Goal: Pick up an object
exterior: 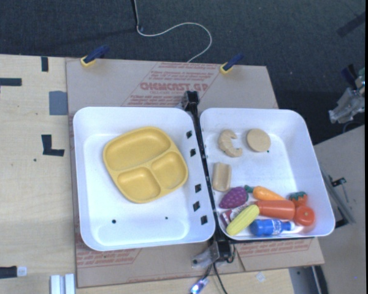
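Note:
The right bin [294, 122] holds several toy foods. A tan croissant piece [230, 144] and a round biscuit [258, 140] lie at its far side, and a tan bread block [221, 177] sits by the divider. Along the near side are purple grapes [233, 196], an orange carrot [268, 194], a red-orange sausage [276, 209], a red tomato [304, 215], a yellow corn cob [243, 219] and a blue tube [270, 227]. A yellow divided plate [146, 163] fills the middle of the left bin [89, 164]. My gripper [349, 106] is a pale shape at the right edge, outside the bins.
Both bins rest on a cardboard sheet [172, 84] held by two yellow-and-blue clamps [95, 55]. A white cable [172, 29] loops over the dark floor behind. A black divider strip [199, 164] runs between the bins.

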Robot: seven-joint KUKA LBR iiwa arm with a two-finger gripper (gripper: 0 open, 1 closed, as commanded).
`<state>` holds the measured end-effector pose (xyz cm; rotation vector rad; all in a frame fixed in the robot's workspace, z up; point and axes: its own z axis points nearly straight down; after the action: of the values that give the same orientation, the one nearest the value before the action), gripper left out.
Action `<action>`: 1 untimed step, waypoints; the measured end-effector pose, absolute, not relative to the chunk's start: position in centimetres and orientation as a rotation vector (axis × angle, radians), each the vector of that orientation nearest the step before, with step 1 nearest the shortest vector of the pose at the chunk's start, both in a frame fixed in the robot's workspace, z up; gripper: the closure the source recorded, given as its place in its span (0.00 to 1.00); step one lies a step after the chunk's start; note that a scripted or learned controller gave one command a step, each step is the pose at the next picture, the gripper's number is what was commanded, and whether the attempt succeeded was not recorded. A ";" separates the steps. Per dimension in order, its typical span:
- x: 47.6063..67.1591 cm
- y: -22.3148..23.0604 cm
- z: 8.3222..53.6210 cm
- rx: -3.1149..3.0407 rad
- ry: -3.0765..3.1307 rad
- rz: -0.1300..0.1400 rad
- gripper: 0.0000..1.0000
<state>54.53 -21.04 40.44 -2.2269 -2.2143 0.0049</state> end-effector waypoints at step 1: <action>53.9 -16.4 49.9 -2.221 -2.233 -0.008 1.00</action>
<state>53.89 -16.42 49.90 -2.2213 -2.2333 -0.0081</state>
